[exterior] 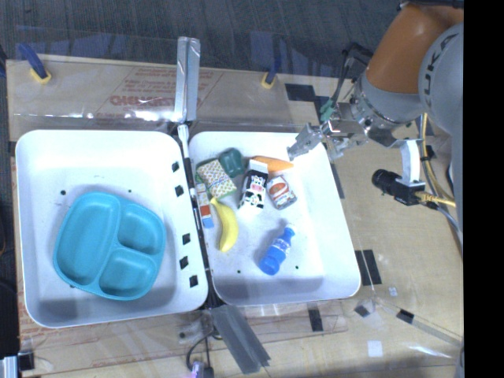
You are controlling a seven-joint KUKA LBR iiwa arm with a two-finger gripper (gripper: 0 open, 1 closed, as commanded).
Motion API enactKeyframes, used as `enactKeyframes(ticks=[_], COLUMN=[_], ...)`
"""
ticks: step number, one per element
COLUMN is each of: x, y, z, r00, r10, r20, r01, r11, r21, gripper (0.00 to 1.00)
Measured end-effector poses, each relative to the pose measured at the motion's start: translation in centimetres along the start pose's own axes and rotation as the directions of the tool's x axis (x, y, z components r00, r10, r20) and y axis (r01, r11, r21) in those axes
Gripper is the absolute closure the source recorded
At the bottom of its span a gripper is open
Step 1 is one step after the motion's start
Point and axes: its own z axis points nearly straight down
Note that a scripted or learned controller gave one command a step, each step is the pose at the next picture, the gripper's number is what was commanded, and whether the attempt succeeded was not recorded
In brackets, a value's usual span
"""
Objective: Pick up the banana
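We see two shallow white bins side by side. The left white bin (31,235) holds a light-blue plastic divided tray (110,245). In the right white bin (335,250), the curved yellow banana (226,226) lies near the left wall. Up from the banana sit a checkered packet (216,179) and a dark green block (231,161); right of it, a black-and-white carton (253,190), a small can (280,192), an orange carrot (272,163) and a blue plastic bottle (276,251). Our gripper (302,146) hangs well above and right of the banana; we cannot tell how it stands.

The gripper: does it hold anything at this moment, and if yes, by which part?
Nothing is held. The gripper is above the right bin's far right corner, apart from the banana, which lies in that bin.
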Motion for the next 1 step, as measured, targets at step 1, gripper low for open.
enactKeyframes(ticks=[1], x=[7.67], y=[-1.89], z=[14.26], r00=[0.993], r10=[-0.121], r20=[0.000], r01=[0.121], r11=[0.993], r21=[0.001], gripper=[0.00])
